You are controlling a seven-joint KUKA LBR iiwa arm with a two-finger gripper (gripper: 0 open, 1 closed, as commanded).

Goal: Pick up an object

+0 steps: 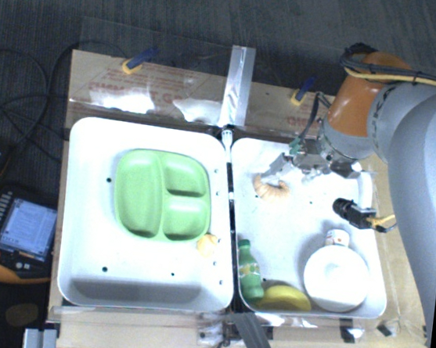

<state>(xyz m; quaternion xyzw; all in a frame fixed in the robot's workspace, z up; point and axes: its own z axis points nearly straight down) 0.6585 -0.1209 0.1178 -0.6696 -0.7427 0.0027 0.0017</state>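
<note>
Green divided tray [162,195] in left bin [79,215]. Right bin [299,219]: bottle [247,269], banana [288,298], white bowl [335,280], possibly a pastry [270,186] beneath the gripper [286,167]; grip state cannot be told.

Reaches in from the right of the camera view as 1 grey arm [418,147], broad and pale where nearest the lens. Narrows toward an orange band [354,107] above the wrist, with dark and yellow cables looping over the top of it. Tilts down and to the left below that band. Ends in a 2-finger gripper [282,166] of silver metal, pointing left and slightly down, low over the upper part of the right bin [375,307].
</note>
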